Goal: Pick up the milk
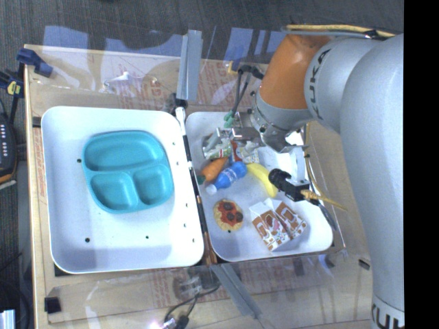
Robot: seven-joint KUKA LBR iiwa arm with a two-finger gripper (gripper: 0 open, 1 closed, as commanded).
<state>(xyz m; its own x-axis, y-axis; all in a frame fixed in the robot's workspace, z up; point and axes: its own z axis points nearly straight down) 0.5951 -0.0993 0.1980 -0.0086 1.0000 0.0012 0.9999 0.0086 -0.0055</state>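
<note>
**Right bin (236, 247), seen from above at a slant.** The gripper (225, 140) hangs over the far-left part of this bin, low above a cluster of small things. How far it is open cannot be told, and nothing is seen held in it. The milk (278, 226), judged to be the brown-and-white carton, lies flat near the bin's near-right corner, well apart from the gripper.

**Risks.**
- The gripper stands over the wrong things. If it closed here, it would likely take the carrot (213, 167), the blue bottle (229, 175) or a partly hidden red-and-white item (240, 153) rather than the milk.
- The carton lies flat and close to the right wall. A grasp from above may find little to pinch and slide off it.
- On that side the bin wall may block the gripper.
- Pressing down off-centre could push the carton toward the corner.

**Surroundings.**
- The banana (260, 177) lies between the gripper and the milk, near the bin's middle. A low sweep across would knock it.
- The toy pizza (228, 214) sits near the carton, on the side toward the left bin, not touching it.
- Carrot and bottle lie touching, by the left wall.
- The left bin (62, 184) carries only a teal divided tray (127, 166) and plays no part in the reach.
</note>
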